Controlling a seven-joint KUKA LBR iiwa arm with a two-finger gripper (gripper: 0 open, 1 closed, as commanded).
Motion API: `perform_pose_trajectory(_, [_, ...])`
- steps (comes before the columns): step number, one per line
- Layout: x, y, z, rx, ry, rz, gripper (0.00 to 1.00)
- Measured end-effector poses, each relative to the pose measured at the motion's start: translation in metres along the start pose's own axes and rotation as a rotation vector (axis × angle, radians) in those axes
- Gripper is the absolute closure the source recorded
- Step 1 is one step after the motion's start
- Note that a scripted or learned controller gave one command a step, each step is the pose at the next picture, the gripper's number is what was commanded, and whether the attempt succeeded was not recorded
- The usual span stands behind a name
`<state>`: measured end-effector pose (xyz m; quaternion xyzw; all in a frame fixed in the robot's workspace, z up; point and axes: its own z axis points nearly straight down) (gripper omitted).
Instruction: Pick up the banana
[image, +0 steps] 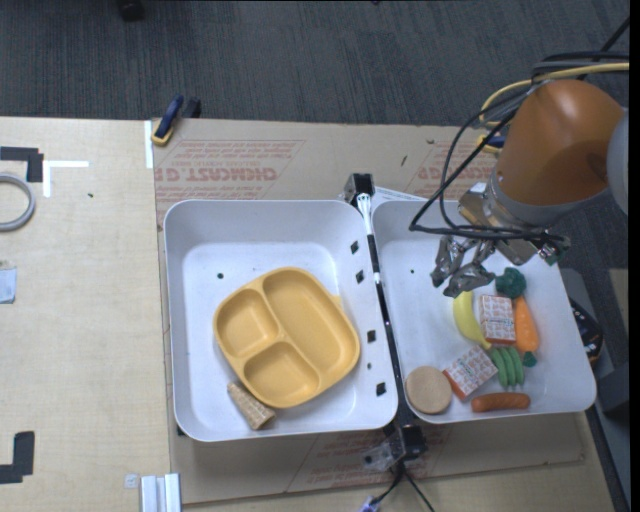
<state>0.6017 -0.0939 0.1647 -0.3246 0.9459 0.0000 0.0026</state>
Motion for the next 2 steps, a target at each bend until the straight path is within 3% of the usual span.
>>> perform_pose_trajectory(1, [0.069,0.030,0.067,-0.002,0.003,-0.182,1.00])
perform_pose_trajectory(2, [-0.033,0.009,-0.028,-0.001,0.000,-0.218,1.00])
